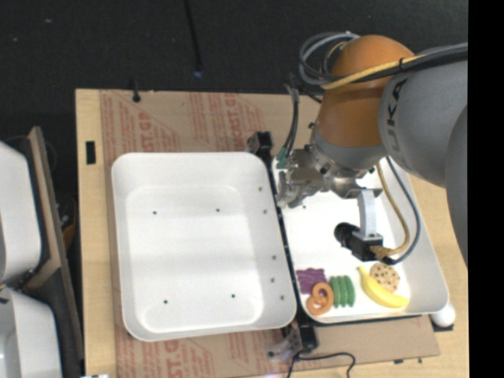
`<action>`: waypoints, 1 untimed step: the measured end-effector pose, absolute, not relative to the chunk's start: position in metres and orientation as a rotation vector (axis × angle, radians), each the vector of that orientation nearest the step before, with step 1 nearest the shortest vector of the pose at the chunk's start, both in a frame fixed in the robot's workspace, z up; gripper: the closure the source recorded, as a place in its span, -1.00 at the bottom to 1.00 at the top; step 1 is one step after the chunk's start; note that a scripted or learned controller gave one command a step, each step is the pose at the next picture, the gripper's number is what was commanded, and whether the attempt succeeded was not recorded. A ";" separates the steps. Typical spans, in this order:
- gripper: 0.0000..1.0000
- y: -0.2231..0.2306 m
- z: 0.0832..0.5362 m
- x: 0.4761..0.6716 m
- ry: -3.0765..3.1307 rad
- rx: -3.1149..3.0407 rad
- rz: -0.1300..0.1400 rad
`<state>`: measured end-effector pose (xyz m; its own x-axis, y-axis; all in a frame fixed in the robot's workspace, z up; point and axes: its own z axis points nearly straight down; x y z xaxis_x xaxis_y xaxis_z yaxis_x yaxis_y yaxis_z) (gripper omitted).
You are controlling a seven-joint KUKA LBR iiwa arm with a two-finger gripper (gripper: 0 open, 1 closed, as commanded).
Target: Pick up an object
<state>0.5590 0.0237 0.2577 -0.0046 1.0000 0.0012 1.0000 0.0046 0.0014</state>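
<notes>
Gripper (293, 189) hangs by right bin's (321, 225) inner rim, toys (343, 290) well apart.

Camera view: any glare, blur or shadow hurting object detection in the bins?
Camera view: light is even, no hard shadows; left bin and right bin are nearly blown-out white; banana, green toy and orange ring read by colour but edges are soft; gripper is murky beneath the arm.

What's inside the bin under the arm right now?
Along its near edge: a purple piece, an orange ring, a green piece, a banana and a speckled disc. The arm covers the far end of the bin, so anything lying there is hidden.
</notes>
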 end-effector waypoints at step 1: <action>1.00 0.068 0.260 0.551 2.225 2.218 0.002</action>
